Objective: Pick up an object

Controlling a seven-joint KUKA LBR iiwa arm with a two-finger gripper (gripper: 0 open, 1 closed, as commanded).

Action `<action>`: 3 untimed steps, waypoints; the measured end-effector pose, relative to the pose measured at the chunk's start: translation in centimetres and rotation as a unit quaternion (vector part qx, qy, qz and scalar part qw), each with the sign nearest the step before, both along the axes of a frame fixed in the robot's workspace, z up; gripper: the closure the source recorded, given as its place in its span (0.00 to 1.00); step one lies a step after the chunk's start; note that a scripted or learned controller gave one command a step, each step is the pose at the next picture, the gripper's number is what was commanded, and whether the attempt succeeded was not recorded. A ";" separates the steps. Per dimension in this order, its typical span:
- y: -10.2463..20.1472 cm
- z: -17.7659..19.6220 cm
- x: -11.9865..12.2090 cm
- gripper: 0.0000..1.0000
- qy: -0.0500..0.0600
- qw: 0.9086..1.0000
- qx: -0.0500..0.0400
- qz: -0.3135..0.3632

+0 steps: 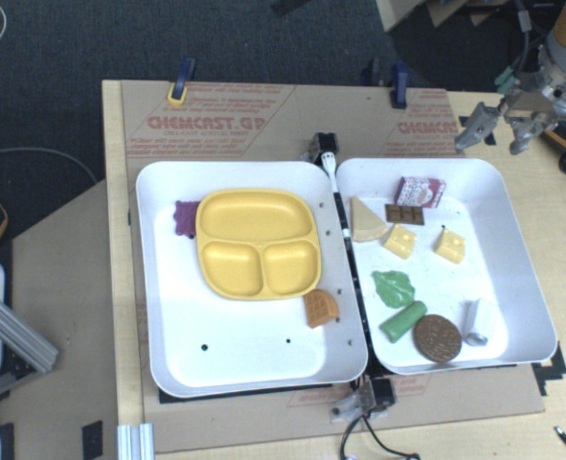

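**Objects lie in the bins, end effector spread above the far right corner**

Objects for picking lie mostly in the right bin point(512, 257). At its 12 o'clock sits a pink and white packet point(418, 192) touching a brown chocolate bar point(405, 214). Toward 10 o'clock lies a pale wedge point(365, 220), with two yellow cheese pieces point(399, 241) point(449, 247) near the middle. Toward 6 o'clock lie a green leaf point(393, 287), a green cylinder point(401, 321), a round brown cookie point(438, 338) and a grey metal piece point(472, 322).

The left bin point(168, 343) holds a yellow divided plate point(259, 242) at its centre, a purple item point(185, 218) tucked against the plate at 9 o'clock, and a brown waffle piece point(321, 308) at the plate's 5 o'clock.

The end effector point(500, 132) hovers over the worktop point(263, 113) just beyond the right bin's 1 o'clock corner, fingers apart, with nothing between them.
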State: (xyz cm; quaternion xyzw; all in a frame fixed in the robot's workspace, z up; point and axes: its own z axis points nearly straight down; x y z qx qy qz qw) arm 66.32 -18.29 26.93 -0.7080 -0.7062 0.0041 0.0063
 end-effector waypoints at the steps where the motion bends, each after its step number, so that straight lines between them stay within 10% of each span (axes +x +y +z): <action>1: 0.1 0.9 0.2 0.00 -0.007 1.000 -0.001 0.001; 3: 0.3 -9.5 1.3 0.00 -0.005 1.000 -0.001 0.002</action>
